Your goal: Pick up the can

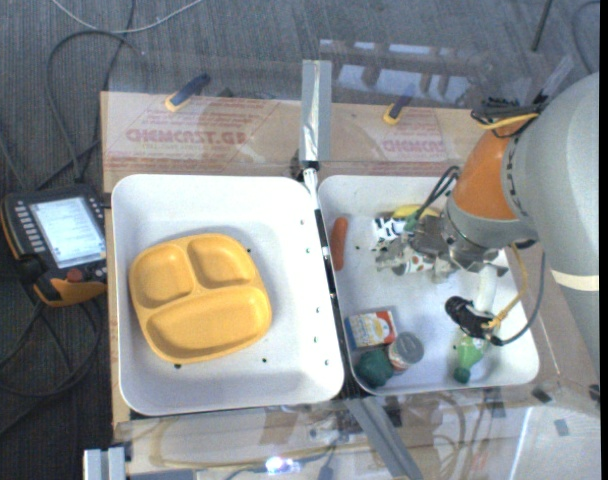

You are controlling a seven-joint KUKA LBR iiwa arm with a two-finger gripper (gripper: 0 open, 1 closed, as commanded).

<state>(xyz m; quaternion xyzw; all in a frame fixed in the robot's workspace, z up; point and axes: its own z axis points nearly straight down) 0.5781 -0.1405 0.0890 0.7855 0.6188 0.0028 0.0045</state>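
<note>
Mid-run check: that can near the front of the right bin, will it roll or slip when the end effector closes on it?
The can seems to show its round silver top, so it probably stands upright and shouldn't roll. Its smooth metal may slip. The green object and small carton crowd it, so it may get nudged.

Grey arm (pixel 569 178) enters from right, orange band (pixel 484 183) above wrist, gripper (pixel 416 248) lowered, pointing left.

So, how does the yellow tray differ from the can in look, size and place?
The yellow tray is much bigger than the can. The tray is yellow with three compartments, while the can shows a round grey top. The tray lies alone in the left bin; the can sits among other items near the front of the right bin, beside a small carton. Both rest on a white bin floor, apart from the tool.
</note>
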